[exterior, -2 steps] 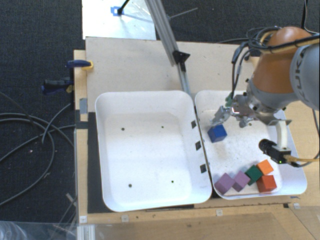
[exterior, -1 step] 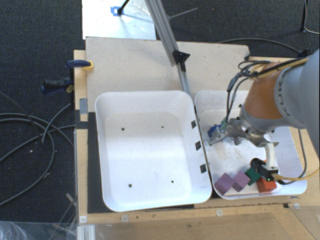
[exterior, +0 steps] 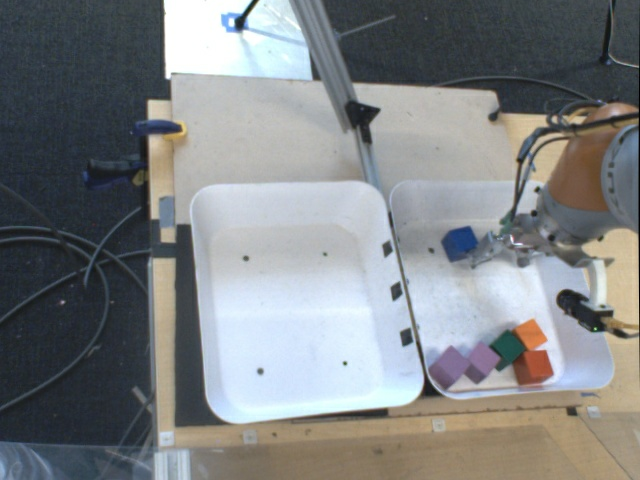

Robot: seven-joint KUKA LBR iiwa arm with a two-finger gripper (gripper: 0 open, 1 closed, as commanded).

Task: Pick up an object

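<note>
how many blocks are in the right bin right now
6: blue block beside the gripper; two purple, green, orange, red-orange clustered at the near edge. Arm may hide others.

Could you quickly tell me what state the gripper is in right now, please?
Gripper: beside the blue cube in the right bin; open or closed cannot be told.

blue cube [exterior: 459,242], right bin's upper middle

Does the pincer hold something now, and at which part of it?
It cannot be told. The pincer is right beside the blue cube in the right bin, but a hold on it cannot be made out.
</note>
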